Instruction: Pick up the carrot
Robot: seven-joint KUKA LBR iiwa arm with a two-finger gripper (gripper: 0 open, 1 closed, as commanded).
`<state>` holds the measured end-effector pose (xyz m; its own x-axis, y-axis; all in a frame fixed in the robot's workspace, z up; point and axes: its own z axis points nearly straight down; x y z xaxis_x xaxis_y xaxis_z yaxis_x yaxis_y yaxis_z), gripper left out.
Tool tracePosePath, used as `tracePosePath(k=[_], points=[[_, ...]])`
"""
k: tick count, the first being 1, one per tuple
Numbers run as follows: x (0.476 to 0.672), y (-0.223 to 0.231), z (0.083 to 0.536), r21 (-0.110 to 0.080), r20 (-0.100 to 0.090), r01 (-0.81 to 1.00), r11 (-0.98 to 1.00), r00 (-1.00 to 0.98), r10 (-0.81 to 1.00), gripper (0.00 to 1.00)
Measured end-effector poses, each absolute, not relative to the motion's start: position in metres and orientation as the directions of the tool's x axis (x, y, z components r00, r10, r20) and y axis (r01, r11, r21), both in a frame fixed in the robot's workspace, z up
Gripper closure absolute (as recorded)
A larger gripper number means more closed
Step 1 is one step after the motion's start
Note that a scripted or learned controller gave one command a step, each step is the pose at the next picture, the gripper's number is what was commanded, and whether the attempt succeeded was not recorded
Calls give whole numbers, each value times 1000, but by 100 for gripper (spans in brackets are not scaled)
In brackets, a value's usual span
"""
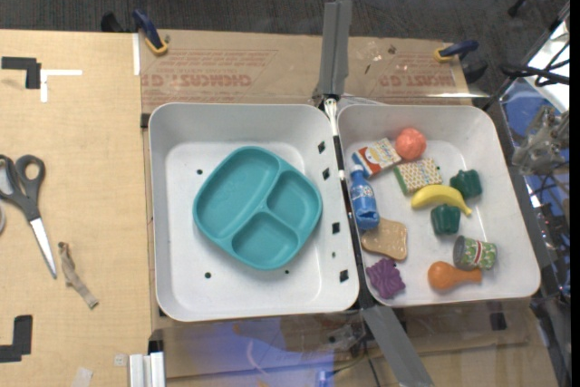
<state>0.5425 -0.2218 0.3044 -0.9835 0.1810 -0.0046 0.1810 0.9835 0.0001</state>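
Both bins, the left one and the right one, look like smooth white plastic with a faint sheen. The teal plate in the left bin is matt plastic with soft, rounded edges. The toy food seems moulded plastic too: the banana is glossy, the carrot smooth and orange. The can has a shiny printed label. The bench is pale wood or board, and brown printed cardboard lies behind the bins. The scissors have grey handles and bright metal blades.

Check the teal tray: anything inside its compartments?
Nothing visible in the teal tray; all three compartments show bare. It sits in the left bin. What's under it is covered.
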Motion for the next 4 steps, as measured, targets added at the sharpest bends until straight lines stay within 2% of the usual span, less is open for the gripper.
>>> tracePosePath(k=[1,2,3,4], points=[[596,-221,364,-2,-7,-168,986,-986,-168,100],[507,-222,252,0,-2,-199,980,-980,-199,100],[491,-222,397,-3,-5,-506,863,-863,-506,100],[509,-221,361,0,-3,-742,670,-670,-742,100]])
